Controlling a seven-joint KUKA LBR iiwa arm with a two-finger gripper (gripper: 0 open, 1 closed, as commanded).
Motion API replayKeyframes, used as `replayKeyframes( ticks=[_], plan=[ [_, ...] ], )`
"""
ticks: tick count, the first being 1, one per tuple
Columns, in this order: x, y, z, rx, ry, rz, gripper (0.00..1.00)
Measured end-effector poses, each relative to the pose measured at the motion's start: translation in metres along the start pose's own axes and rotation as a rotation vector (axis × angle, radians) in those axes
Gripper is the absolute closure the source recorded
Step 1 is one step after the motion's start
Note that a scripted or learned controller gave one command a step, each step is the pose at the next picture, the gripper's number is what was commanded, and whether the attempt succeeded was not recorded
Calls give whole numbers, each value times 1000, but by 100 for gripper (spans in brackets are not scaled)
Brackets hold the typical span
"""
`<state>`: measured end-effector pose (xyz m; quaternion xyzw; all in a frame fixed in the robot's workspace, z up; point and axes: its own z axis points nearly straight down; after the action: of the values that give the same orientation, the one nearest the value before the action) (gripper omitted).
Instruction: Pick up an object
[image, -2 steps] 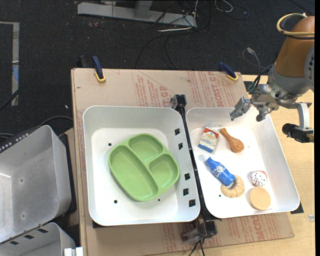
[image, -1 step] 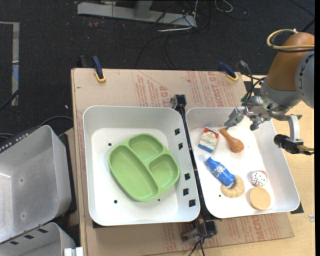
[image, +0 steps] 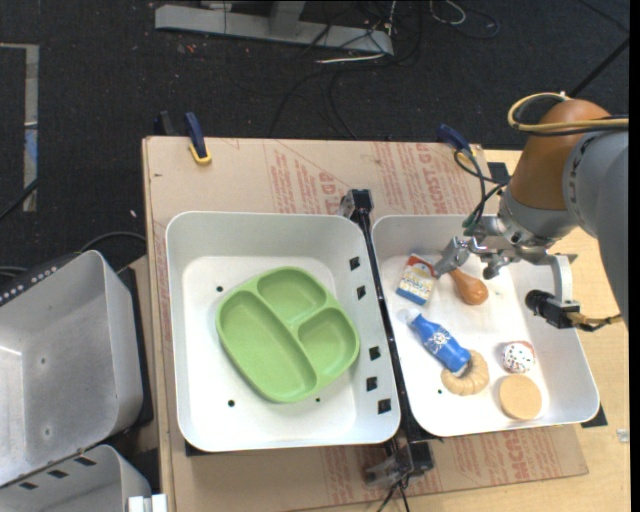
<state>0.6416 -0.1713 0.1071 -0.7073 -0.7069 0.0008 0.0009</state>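
In the right bin (image: 575, 385), upper half, lies a brown drumstick-shaped toy (image: 467, 287), its long axis running from upper left to lower right, thin end toward the upper left and rounded end toward the lower right. The claw (image: 470, 255) sits over its thin end; one finger (image: 449, 258) shows to the left of the toy and another part (image: 497, 262) to the right. Whether the fingers grip the toy or merely straddle it cannot be told from this angle, nor how wide they stand.

Just left of the toy is a small red, white and blue carton (image: 416, 280), near but apart from it. Below lies a blue tube (image: 439, 342), slanting from upper left to lower right, its lower end touching a tan ring-shaped pastry (image: 468, 377). To the right of that sit a white ball with spots (image: 517, 356) and, just below it, a flat round orange biscuit (image: 520, 396). A black object (image: 548, 305) hangs from the arm's wrist over the right side of the bin.

Bare white floor is open to the right of the toy and along the bin's upper wall.

The left bin (image: 190, 300) holds a green divided plate (image: 288, 333), set at a slant near the middle, with bare floor all round it. Both bins stand on a brown board counter (image: 260, 175).
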Motion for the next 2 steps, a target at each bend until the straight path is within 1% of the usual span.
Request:
replayKeyframes(
  ticks=[1,2],
  plan=[
    [0,1,-14,-6,-1,0,100],
    [1,-3,-59,-8,-1,1,100]
  ],
)
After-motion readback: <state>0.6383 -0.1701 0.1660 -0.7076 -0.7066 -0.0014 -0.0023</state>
